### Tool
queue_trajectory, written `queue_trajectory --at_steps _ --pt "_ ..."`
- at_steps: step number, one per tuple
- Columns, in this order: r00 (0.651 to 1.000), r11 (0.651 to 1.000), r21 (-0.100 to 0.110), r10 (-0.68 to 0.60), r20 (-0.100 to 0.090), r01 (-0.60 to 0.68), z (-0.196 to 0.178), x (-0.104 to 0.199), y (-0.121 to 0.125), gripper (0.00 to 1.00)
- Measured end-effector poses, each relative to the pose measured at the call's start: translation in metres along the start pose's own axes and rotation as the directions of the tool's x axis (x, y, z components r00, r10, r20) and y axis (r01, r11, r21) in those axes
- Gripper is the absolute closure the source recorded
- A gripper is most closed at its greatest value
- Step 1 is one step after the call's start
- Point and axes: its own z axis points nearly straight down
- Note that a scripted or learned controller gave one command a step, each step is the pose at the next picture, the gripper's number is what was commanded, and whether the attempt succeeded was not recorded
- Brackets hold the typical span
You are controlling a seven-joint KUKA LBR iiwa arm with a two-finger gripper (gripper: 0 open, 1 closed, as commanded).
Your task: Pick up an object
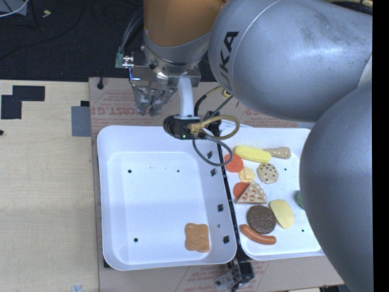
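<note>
My gripper hangs over the cardboard just behind the far rim of the left bin, with nothing visibly in it. A tan waffle-like piece of toast lies alone near that bin's front right corner. The right bin holds several toy foods: a yellow corn cob, a cracker, a red tomato, a cheese piece, a spotted cookie, a pizza slice, a dark brown round patty, a yellow oval and a sausage.
The arm's big grey links cover the right bin's far right side, where a green thing peeks out. The divider rims between the bins run down the middle. Wooden bench lies to the left.
</note>
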Motion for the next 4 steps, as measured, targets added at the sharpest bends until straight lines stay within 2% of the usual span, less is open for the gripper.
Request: queue_trajectory --at_steps 1,2,3,4 --pt "1.0 1.0 -0.025 -0.003 -0.01 0.003 -0.137 -0.001 -0.005 1.0" --pt "1.0 1.0 0.004 -0.001 0.001 0.001 0.026 0.0 0.01 1.0" --pt "1.0 1.0 -0.022 -0.003 -0.009 0.002 -0.091 -0.003 0.006 1.0" --pt "1.0 1.0 -0.021 -0.006 -0.009 0.005 -0.184 -0.002 0.008 1.0"
